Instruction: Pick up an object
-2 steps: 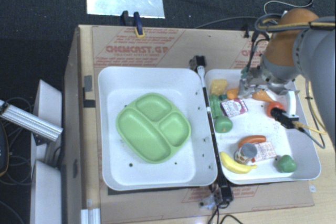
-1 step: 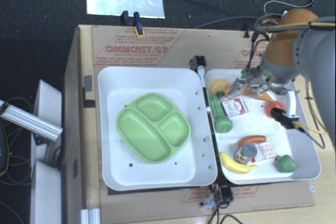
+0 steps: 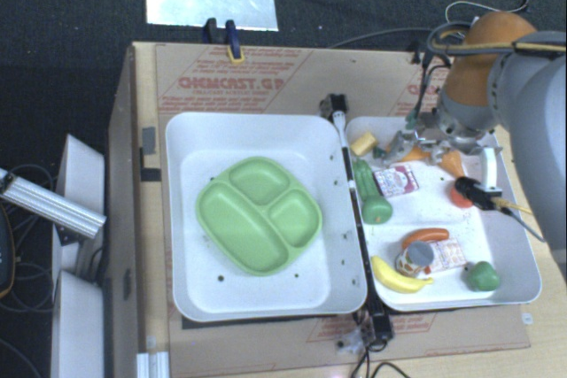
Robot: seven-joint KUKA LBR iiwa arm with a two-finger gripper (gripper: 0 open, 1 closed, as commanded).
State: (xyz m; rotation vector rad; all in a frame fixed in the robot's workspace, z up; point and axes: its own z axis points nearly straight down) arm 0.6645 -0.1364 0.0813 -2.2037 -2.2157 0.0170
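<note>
My claw (image 3: 403,143) hangs low over right bin's (image 3: 523,266) far end, near an orange toy (image 3: 453,162); can't tell its state. I'd centre over one item w/ clearance, then descend.

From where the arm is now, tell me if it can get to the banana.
Probably yes. The banana lies uncovered at the right bin's near edge, nothing on top; only a small can touches its upper side. The gripper is at the far end.

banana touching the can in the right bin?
Touching. Camera view shows the banana curving against the base of the can, no gap between them.
</note>
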